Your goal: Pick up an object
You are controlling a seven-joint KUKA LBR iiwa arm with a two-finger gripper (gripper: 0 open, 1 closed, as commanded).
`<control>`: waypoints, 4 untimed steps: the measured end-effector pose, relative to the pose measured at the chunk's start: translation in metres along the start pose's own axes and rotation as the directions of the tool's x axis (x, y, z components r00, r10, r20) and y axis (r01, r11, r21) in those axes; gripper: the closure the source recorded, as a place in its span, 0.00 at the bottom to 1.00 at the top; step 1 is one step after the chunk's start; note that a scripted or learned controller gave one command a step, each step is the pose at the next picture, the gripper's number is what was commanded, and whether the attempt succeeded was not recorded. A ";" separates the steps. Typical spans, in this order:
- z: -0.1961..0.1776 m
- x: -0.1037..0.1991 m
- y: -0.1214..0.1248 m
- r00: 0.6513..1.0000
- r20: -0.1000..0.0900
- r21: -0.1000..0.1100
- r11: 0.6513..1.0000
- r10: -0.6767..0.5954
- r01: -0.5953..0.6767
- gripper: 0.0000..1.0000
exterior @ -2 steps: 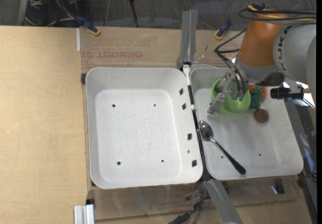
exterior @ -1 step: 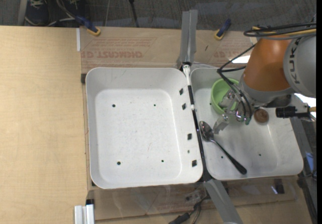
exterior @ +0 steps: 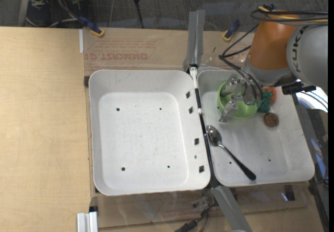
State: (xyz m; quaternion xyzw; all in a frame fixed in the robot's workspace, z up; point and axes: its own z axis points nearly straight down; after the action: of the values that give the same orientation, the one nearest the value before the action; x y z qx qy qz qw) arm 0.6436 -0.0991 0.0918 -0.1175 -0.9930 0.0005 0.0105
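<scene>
Gripper [exterior: 234,105] low in right bin [exterior: 284,166], over green bowl [exterior: 245,109]; fingers lost against metal linkage and bowl rim, so spread cannot be told, nor any hold. Bowl partly masked by gripper and wrist. Just right of gripper: orange and teal object [exterior: 266,98], mostly hidden under arm, shape unclear. Brown round piece [exterior: 270,119] right and slightly nearer camera. Spoon [exterior: 225,148] below gripper, bowl end near divider between bins. Left bin [exterior: 99,137] well left of gripper. Worktop [exterior: 42,121] beyond.
</scene>
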 end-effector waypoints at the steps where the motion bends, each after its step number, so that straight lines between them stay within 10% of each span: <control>1: 0.001 0.074 -0.018 0.997 0.023 -0.002 0.997 -0.079 0.079 0.00; 2: 0.000 0.006 -0.011 0.989 0.017 -0.001 0.989 -0.146 0.146 0.00; 3: 0.001 0.077 -0.011 0.998 0.022 -0.005 0.998 0.055 -0.055 0.00; 4: -0.001 0.011 -0.018 1.000 0.025 -0.003 1.000 -0.003 0.003 0.00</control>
State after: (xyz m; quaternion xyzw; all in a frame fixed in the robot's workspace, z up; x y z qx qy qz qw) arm 0.6289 -0.1143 0.0931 -0.1159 -0.9933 0.0003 -0.0022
